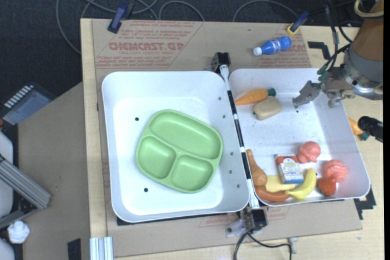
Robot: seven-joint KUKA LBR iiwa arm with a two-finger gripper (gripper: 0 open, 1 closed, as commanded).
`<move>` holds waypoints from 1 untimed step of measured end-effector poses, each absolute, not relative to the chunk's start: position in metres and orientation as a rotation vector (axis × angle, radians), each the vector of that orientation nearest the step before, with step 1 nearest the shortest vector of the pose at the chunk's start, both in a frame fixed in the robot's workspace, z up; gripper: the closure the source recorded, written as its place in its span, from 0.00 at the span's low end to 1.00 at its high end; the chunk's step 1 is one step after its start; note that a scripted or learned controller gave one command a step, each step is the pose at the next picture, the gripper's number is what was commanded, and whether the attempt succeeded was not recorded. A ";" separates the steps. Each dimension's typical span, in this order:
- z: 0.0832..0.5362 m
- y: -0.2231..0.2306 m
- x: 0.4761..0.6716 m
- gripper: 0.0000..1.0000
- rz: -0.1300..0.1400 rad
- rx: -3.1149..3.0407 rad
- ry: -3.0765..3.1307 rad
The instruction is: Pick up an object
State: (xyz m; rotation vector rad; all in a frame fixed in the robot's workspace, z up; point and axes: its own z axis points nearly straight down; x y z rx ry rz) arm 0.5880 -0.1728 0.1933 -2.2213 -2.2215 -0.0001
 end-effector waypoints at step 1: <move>0.152 -0.196 0.529 0.00 0.004 -2.222 -2.218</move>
